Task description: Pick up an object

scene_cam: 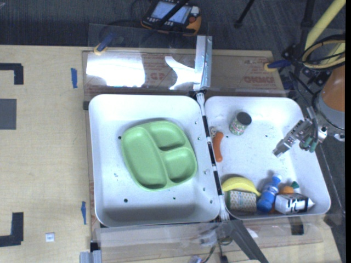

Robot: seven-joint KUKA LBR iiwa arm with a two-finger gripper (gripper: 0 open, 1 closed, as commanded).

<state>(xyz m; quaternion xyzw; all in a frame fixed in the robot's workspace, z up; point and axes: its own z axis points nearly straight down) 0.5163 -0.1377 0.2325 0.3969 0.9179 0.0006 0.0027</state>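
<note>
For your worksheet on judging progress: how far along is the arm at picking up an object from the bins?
Done: the gripper is over the right bin, near its right side. In hand: nothing is seen between its fingers. Left: the whole pick. The can, carrot, banana and bottles all lie in that bin, and the green tray lies in the left bin.

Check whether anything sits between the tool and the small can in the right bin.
Nothing visible does. The tool hangs over the right side of the right bin, and the small can stands to its left with only bare bin floor between them. The carrot lies beyond the can.
</note>
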